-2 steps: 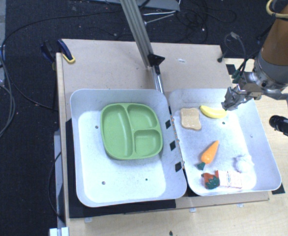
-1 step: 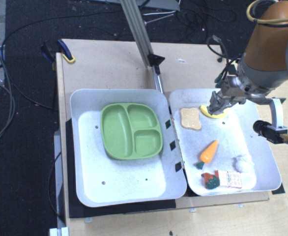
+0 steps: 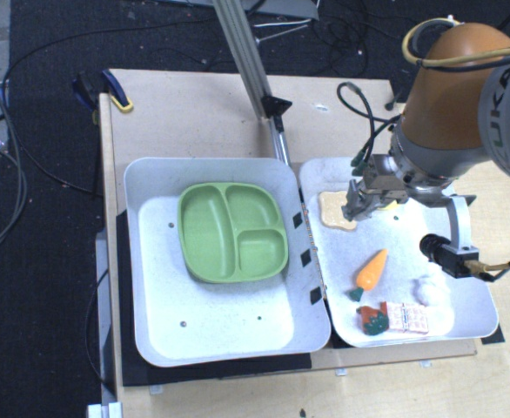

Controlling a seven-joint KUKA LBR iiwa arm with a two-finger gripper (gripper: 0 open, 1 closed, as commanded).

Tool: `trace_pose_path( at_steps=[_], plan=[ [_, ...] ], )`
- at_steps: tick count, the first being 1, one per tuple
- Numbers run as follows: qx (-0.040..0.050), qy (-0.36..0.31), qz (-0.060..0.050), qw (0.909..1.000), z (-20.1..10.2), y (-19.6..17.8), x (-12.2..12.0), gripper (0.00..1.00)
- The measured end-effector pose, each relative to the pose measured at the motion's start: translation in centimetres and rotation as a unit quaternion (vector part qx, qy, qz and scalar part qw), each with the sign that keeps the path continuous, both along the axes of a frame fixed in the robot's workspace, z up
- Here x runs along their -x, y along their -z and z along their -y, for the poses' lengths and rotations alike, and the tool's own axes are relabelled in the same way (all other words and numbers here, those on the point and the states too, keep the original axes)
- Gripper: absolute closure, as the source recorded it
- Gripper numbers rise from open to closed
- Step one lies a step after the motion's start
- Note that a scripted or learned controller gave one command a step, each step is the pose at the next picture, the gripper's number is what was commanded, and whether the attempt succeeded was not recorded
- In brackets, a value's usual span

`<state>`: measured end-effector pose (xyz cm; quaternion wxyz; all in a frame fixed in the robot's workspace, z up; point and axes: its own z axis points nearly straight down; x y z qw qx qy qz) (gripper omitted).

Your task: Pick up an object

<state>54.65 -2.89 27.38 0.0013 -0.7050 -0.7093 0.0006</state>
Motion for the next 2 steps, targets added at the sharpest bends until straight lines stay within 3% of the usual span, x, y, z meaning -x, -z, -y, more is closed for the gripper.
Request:
trace_pose_path(
  at_steps=[2],
  plan=[
    [-0.0005,-0.001,0.000,1.0000,-11.9,2.4,4.0,1.00]
  ],
)
